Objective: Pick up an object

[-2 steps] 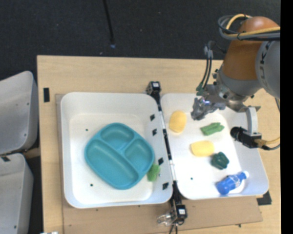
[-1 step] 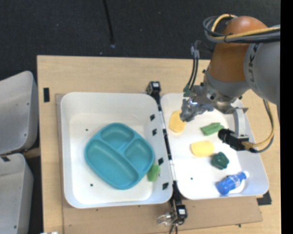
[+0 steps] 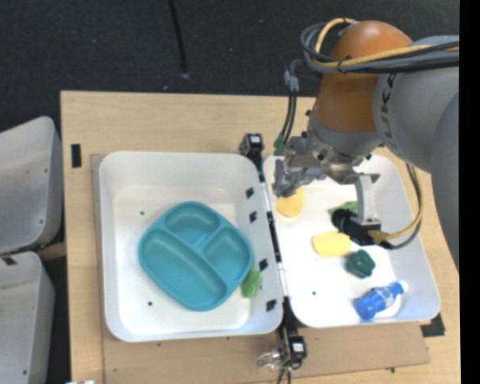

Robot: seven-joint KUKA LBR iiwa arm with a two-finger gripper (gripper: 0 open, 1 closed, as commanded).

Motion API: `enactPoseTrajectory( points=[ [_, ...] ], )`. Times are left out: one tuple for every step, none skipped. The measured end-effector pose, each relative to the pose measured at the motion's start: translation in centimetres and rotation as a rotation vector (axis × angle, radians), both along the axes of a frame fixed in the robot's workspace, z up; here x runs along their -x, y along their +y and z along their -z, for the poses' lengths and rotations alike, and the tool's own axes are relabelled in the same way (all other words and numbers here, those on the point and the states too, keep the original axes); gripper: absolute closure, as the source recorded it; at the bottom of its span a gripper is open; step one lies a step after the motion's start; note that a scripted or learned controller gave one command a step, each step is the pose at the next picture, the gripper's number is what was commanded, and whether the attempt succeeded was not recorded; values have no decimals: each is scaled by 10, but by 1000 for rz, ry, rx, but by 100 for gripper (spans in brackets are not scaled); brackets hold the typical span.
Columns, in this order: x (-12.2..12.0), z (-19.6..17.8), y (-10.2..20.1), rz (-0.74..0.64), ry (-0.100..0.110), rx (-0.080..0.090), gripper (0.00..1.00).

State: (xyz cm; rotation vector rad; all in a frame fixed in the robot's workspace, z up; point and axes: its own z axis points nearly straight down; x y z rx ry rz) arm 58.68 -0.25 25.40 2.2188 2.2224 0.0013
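Yellow lump (image 3: 290, 206) is seen in the right bin (image 3: 408, 294), near its left wall, with the gripper (image 3: 286, 184) poised just above it; whether the jaws are released or clenched cannot be told. A yellow piece (image 3: 330, 244), a dark green piece (image 3: 360, 263) and a blue bottle (image 3: 377, 300) are spread across the same bin. A teal tray (image 3: 194, 253) is laid in the left bin (image 3: 128, 174), with a green bit (image 3: 250, 282) at its right edge

A bulky grey robot arm (image 3: 420, 110) with a glossy orange band (image 3: 356, 70) above the wrist. Yellow and grey cables (image 3: 384, 54) loop over the band. Below it, a grey metal gripper (image 3: 288, 184) with dark fittings.
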Motion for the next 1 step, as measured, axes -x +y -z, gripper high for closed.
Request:
enactPoseTrajectory(
  points=[
    [14,1,46,0,1,0,100]
  ],
)
